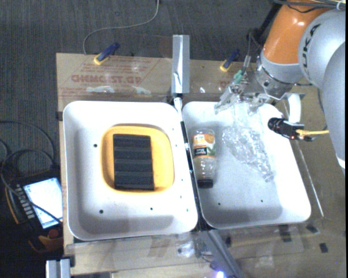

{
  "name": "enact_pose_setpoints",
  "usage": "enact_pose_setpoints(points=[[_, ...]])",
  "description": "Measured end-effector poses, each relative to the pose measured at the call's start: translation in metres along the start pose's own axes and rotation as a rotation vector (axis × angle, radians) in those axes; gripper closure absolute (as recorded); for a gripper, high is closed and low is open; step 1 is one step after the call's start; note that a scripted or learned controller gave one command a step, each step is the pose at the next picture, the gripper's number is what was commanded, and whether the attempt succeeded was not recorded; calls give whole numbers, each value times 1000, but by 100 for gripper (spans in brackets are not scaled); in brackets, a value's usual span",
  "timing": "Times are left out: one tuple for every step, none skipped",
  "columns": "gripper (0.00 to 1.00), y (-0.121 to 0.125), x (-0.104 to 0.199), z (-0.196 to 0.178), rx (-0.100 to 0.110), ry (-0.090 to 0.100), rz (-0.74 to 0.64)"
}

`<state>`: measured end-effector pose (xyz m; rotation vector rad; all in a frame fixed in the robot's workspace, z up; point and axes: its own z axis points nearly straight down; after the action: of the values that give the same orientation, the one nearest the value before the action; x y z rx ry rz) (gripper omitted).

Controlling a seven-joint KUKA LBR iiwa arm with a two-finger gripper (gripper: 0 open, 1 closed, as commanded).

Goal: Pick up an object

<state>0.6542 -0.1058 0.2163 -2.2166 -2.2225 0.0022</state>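
Note:
My gripper hangs over the back edge of the right bin. It is shut on the upper end of a crumpled clear plastic bag. The bag trails from the fingertips down and to the right onto the bin floor. A clear bottle with an orange label and a dark cap lies along the right bin's left wall, apart from the bag. In the left bin a yellow pad with a black ribbed top lies flat in the middle.
A metal divider post stands at the back between the two bins. A brown cardboard sheet lies behind the left bin. The front of the right bin's floor is bare white.

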Motion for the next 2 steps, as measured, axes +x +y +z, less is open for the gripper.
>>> enact_pose_setpoints(points=[[0,-30,-55,81,0,-2,-23],[0,-29,-79,115,-10,-2,-194]])
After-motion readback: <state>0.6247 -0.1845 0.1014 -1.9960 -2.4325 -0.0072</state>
